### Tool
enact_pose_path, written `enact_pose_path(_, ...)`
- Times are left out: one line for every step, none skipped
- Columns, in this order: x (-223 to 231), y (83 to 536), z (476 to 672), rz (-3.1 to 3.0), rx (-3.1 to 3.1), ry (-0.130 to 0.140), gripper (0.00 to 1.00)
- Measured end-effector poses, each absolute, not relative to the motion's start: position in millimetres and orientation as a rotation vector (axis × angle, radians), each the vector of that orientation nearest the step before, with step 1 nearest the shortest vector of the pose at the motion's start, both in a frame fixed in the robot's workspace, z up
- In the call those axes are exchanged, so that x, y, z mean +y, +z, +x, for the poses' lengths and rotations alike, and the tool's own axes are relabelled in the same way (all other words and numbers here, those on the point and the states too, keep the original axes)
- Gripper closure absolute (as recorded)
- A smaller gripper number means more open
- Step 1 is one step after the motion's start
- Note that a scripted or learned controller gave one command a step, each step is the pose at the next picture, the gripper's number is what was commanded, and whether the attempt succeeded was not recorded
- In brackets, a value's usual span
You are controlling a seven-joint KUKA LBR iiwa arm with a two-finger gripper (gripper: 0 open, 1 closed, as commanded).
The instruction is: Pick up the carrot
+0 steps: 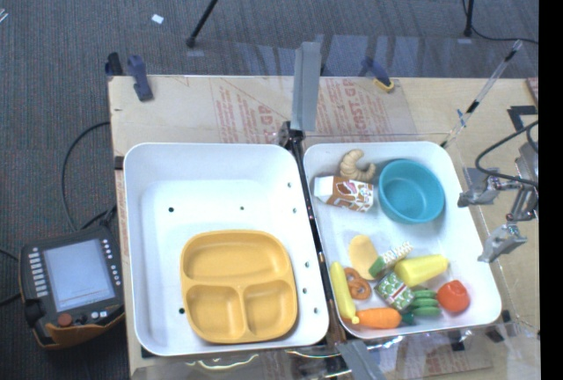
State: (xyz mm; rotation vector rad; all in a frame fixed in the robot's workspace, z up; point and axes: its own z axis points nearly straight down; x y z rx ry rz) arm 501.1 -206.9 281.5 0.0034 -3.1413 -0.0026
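The carrot (378, 317), orange with a green stub on its right end, lies flat along the front wall of the right bin (471, 233). It sits between a banana (341, 290) and some green vegetables (423, 304). My gripper (493, 220) hangs just outside the right bin's right rim, well to the right of and behind the carrot. Its two grey fingers stand apart with nothing between them.
The right bin also holds a blue bowl (411, 191), a small carton (346, 192), a croissant (354, 164), a yellow pepper (420, 268), a tomato (453, 296) and a pretzel (358, 284). In the left bin (158, 176) lies a yellow divided plate (238, 286).
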Motion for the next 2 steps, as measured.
enact_pose_path(-163.0,240.9,504.2,-0.441,-3.108,-0.002,0.00)
enact_pose_path(-102.4,86.4,555.0,-0.504,-3.090,-0.004,0.00)
